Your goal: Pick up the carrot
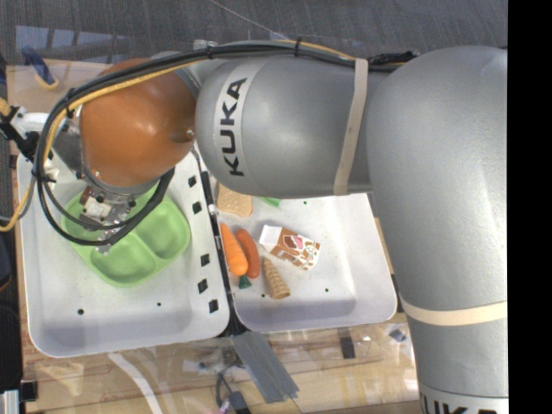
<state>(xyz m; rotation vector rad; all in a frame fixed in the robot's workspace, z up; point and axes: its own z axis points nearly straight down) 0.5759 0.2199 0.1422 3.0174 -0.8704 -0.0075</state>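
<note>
The bulky grey KUKA arm [345, 119] is stretched in from the right, lettering turned sideways. Its orange wrist band [129, 128] is bent downward at the left, and the pincer [103, 218] is hung beneath it, ringed by black cables.

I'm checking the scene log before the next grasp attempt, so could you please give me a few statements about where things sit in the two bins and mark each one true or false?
1. The carrot lies in the right bin. True.
2. The green tray sits in the right bin. False: it is in the left bin.
3. The gripper is above the carrot. False: it is over the green tray in the left bin.
4. A cone-shaped piece lies just right of the carrot. True.
5. The carrot touches the green tray. False: the bins' walls lie between them.
</note>
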